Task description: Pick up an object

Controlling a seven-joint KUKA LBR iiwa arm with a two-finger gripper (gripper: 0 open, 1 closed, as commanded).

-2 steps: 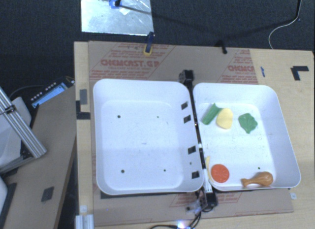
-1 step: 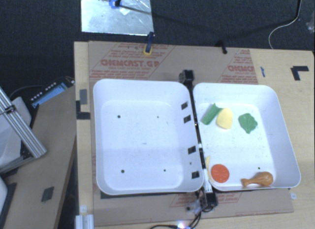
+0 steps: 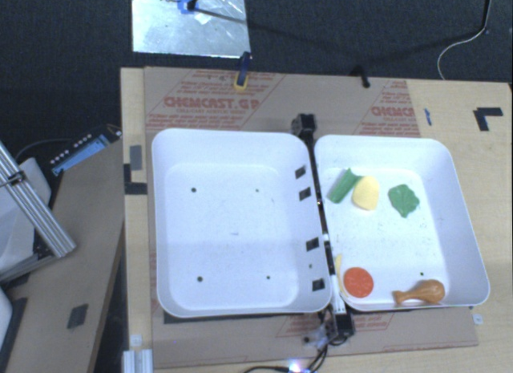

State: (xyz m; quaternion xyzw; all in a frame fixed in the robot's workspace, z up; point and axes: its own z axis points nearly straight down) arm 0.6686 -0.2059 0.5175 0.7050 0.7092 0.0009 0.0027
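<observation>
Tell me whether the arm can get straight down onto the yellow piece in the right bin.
Probably yes: nothing lies over the yellow piece, though the green stick touches its left side and may crowd the fingers.

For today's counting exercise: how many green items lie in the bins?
2, both in the right bin: a green pod touching the yellow piece, and a green leafy piece lying apart to its right.

A lab or test bench: two shallow white plastic bins [image 3: 232, 227] sit side by side on a brown printed cardboard sheet [image 3: 264, 99], with aluminium framing rails [image 3: 32, 207] at left and black cables [image 3: 473, 26] over dark carpet.
</observation>
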